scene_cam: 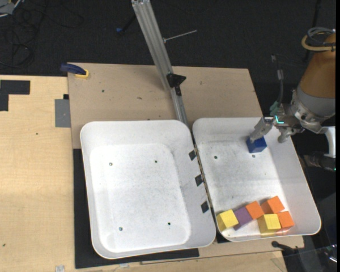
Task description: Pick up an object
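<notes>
Reaching in from the right, the grey arm [316, 92] with its orange band ends in a gripper [270, 130] that hangs over the far right part of the right-hand bin [243, 174]. One grey finger [259, 130] slants down toward a blue block [257, 144], and its tip meets the block's upper edge; the other finger [283, 134] stands apart nearer the bin's right rim, so the jaws look spread fairly wide. The blue block sits beside the one finger rather than between the two, and whether it rests on the bin floor or is lifted a little cannot be told (the slant of the view hides that).

Along the near edge of the same bin, toward its near right corner, lies a tight cluster of blocks: a yellow block [228, 219] at the left end, a purple block [242, 216] touching it, an orange block [254, 210] next, then a second yellow block [268, 223] and two more orange blocks [279, 211] at the right end. This cluster is well apart from the blue block.

The left-hand bin [137, 188] sits just beside the right one, their rims meeting along the middle where small black clips [198, 179] show. A metal rail [157, 50] slants across the wooden bench [124, 92] beyond the bins, and a small blue and yellow clamp [75, 70] lies at the bench's far left corner.
</notes>
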Motion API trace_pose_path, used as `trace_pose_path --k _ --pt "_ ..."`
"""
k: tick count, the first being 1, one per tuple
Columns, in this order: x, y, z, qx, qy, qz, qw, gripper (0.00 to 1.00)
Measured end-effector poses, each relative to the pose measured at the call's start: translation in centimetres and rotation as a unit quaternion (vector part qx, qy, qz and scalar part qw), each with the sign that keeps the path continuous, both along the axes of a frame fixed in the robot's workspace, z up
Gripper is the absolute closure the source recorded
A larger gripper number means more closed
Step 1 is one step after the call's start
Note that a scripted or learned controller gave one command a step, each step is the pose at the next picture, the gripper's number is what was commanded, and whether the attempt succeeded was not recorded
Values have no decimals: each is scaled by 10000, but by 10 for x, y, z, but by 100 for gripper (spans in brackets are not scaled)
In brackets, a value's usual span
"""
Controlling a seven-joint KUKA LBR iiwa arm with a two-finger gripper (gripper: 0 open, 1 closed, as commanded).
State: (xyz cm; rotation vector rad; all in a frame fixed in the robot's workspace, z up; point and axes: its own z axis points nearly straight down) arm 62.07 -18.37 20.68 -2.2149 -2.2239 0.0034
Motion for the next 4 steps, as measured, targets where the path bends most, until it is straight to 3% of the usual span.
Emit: trace_pose_path --k 2,3,4 --pt "-19 5 -110 11 30 -21 10000 0" --pt "-19 5 -116 2 -1 -38 10000 0" --pt "-19 4 -106 5 0 -62 10000 100"
